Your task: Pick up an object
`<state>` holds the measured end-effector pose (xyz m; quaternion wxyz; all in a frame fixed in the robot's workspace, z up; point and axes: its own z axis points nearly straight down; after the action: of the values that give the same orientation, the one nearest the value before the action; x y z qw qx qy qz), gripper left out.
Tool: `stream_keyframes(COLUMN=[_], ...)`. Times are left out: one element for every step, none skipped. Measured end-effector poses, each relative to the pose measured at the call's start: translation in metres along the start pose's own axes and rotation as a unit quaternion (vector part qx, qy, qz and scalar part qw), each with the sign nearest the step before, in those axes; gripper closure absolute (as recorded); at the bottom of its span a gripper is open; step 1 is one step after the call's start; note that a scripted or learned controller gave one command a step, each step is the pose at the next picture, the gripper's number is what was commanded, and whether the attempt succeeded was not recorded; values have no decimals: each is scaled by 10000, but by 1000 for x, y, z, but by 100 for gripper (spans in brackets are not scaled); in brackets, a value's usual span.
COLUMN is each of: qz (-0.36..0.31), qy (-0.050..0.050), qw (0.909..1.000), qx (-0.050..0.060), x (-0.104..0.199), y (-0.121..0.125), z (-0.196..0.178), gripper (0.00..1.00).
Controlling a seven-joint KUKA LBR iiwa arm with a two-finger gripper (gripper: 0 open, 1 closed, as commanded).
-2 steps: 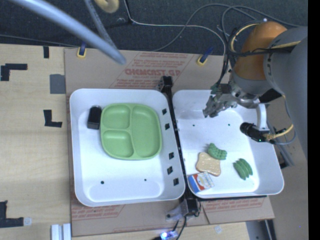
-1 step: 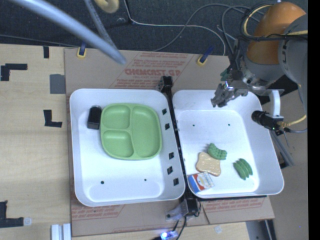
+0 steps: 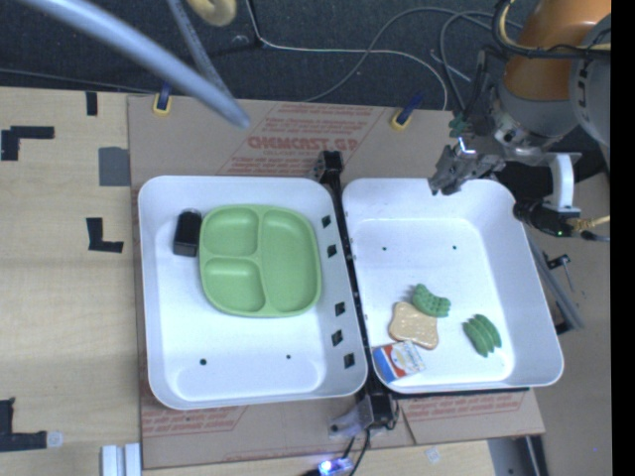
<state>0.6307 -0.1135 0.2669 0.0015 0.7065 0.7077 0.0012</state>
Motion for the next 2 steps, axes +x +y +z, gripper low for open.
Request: stream_keyframes(qz=[-6,-14], qy=[1,4], qw=[10000,10000], qx=[33,35], x=[46,92], y=[-26,-39], z=[9,27], gripper=[100,100])
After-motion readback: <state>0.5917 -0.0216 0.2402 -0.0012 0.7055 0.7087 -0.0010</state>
